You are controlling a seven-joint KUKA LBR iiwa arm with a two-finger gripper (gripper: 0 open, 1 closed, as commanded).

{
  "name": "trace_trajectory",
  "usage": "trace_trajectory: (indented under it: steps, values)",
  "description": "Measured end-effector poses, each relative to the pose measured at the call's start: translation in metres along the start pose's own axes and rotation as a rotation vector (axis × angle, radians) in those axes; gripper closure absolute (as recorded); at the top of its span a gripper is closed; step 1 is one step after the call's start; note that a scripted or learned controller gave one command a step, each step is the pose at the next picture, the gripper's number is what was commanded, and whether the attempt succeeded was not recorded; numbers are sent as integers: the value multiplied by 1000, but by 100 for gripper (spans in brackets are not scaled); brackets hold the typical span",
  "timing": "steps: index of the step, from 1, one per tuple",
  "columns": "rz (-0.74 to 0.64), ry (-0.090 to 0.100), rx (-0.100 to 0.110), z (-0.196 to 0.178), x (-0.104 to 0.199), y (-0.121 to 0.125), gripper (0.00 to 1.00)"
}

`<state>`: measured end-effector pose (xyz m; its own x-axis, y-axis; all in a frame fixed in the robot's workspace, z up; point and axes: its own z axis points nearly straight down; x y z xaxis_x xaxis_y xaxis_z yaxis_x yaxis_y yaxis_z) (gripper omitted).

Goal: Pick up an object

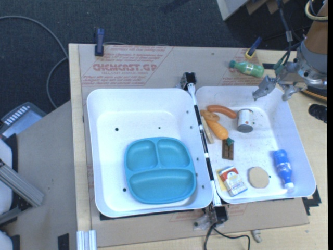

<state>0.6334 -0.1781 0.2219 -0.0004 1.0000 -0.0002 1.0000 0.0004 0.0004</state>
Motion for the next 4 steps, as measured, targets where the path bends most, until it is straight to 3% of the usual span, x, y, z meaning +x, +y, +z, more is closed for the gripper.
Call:
trace_trajectory:
  steps: [1, 2, 3, 4]
  values:
    - [0, 1, 2, 92, 43, -44, 0]
    - [0, 1, 3, 115, 81, -71, 0]
    - [1, 1, 3, 138, 81, -71, 0]
    - [1, 1, 3, 138, 87, -89, 0]
